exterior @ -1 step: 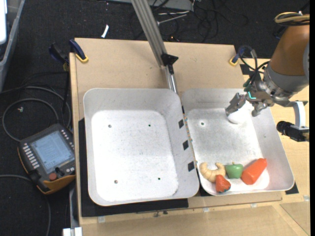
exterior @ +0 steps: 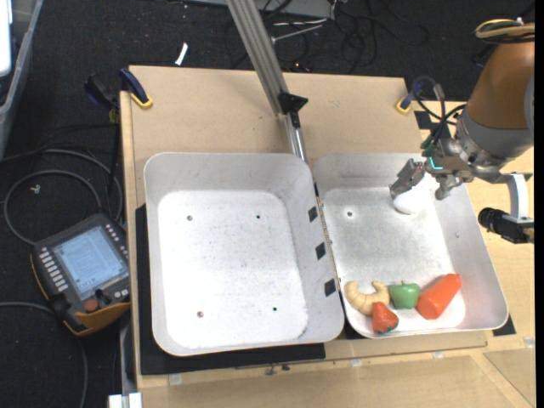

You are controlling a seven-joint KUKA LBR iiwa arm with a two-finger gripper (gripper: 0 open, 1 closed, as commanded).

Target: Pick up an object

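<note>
My gripper point(exterior: 425, 182) hangs over the far part of the right bin point(exterior: 382, 245), its two fingers spread apart and open. A small white rounded object point(exterior: 408, 201) lies on the bin floor just below the left finger point(exterior: 406, 177), not clasped between the two. At the bin's near edge lie a cream curved piece point(exterior: 364, 294), a green pepper point(exterior: 406, 294), a small red piece point(exterior: 383, 316) and an orange carrot-like piece point(exterior: 439, 296).
The left bin point(exterior: 170, 228) adjoins the right one along a shared middle rim. A slanted metal pole point(exterior: 263, 49) crosses the bench's far side. A teach pendant point(exterior: 81, 270) lies on the floor to the left. Clamps point(exterior: 136, 87) grip the far corners.
</note>
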